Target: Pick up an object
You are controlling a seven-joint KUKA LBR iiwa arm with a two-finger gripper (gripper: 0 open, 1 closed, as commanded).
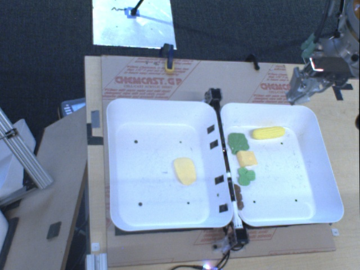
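gripper sits upper right of frame, just past the top rim of the right bin, nothing between its fingers; can't tell if they're spread or closed, too blurred. candidates: corn in the upper middle of the right bin, closest to the gripper; green piece, yellow block and smaller green piece stacked down that bin's left edge, near touching each other and hard by the divider; pale yellow lump alone at centre-right of the left bin. risks, my read: the cluster is tight, a descent there likely clips a neighbour or the bin wall; corn is rounded and looks smooth, could roll or squirt out of a pinch; lump looks soft-edged and low, fingers may skate over it. bins are glossy white plastic, so anything nudged slides.
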